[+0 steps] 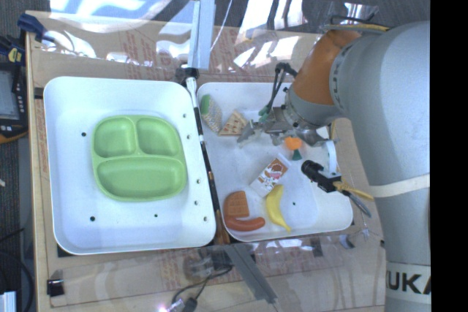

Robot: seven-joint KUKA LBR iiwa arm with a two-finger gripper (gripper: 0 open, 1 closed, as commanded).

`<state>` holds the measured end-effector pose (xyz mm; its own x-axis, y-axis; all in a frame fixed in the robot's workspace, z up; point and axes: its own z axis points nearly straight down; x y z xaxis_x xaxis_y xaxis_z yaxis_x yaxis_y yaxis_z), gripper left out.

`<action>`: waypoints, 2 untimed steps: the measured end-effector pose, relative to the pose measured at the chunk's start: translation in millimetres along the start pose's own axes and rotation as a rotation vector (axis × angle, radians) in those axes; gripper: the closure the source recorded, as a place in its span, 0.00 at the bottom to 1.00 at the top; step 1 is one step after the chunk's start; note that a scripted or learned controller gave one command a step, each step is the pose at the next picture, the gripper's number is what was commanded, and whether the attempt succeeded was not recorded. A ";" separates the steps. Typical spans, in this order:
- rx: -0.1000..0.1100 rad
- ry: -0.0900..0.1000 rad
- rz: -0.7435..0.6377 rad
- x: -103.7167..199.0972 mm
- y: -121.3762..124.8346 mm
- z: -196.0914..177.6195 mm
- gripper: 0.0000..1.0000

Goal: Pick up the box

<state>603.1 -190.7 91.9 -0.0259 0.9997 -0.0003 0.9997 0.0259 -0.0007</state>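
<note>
Bins sit side by side on the bench. At nine o'clock, the left bin [58, 157] carries a green divided plate [139, 157] with three compartments, lying flat near its middle. Past the rim where the two meet, the right bin [322, 212] holds the food items. At its eleven o'clock corner lies a small green and tan piece [210, 112], and just beside that a waffle-patterned wedge [234, 123]. Toward six o'clock of this bin a reddish-brown sausage [238, 210] rests close to the front wall, with a yellow banana [276, 207] just beside it at its three o'clock. The box [269, 176], small, white with a red and brown print, lies tilted near the middle of the bin, its lower end touching or almost touching the banana's top. An orange bit [293, 144] lies at the box's one o'clock. The gripper [265, 126] hangs over the bin at twelve o'clock from the box, apart from it, and whether it is released or clenched cannot be told from this angle. The grey arm [387, 106] fills the three o'clock side.
</note>
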 end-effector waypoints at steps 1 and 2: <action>-0.003 0.000 -0.179 -17.7 37.6 -27.7 0.00; 0.003 0.002 -0.025 33.3 3.0 0.9 0.00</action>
<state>605.2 -157.3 90.9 -0.0511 0.9987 0.0018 0.9987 0.0511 -0.0042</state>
